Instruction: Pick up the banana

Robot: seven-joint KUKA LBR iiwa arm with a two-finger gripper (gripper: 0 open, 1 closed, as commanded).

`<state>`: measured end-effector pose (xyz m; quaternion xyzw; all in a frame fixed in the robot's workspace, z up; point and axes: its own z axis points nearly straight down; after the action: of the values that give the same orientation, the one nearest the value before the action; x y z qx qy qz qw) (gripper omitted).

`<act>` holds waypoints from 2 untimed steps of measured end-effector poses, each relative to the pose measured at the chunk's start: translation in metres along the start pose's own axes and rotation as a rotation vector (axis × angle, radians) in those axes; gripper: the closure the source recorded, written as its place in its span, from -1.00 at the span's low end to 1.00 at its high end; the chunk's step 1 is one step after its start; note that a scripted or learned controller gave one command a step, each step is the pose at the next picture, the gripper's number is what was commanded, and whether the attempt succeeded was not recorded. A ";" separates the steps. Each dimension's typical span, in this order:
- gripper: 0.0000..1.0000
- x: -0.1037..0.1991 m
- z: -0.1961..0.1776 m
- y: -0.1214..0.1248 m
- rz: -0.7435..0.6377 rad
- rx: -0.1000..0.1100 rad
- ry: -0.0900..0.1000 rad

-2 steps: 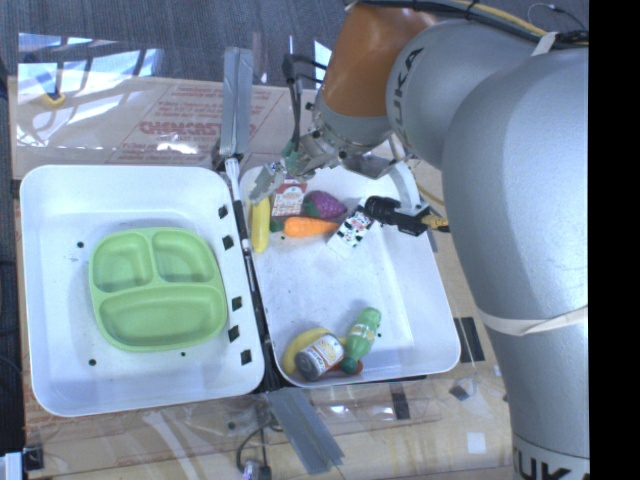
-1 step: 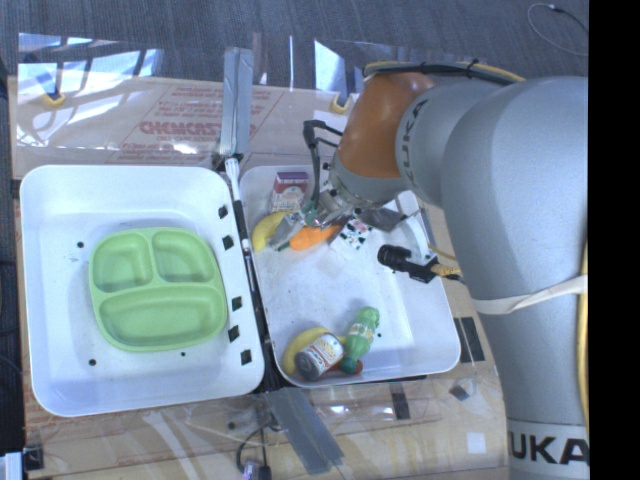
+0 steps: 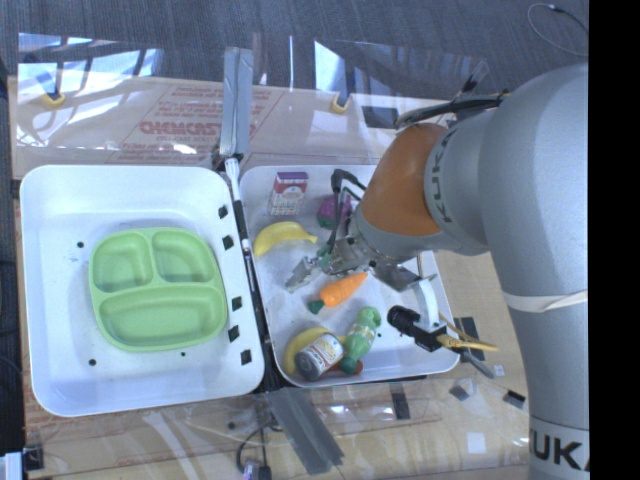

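A large industrial arm (image 3: 520, 198) in smooth pale grey, its thick rounded casing split by fine seams, carries a glossy orange band (image 3: 400, 183) above the wrist. White letters reading "UKA" mark its dark base at the near right. Thin black cables loop around the wrist, where a small silvery metal gripper (image 3: 312, 268) is mounted.

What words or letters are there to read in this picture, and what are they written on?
"KU": big white letters on the grey robot arm, cut off at the picture's edge.
Red print on the clear plastic sheet behind the bins: too blurred to read.
Small white and purple carton: label too small.
Small jar with a red and yellow label: too small.
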<state>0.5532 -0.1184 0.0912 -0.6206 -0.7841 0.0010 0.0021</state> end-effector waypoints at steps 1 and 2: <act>-1.00 0.000 -0.001 0.046 -0.343 -0.004 -0.003; -1.00 -0.001 0.000 0.086 -0.437 0.003 -0.001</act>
<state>0.6374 -0.0993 0.0910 -0.4359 -0.9000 0.0019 0.0028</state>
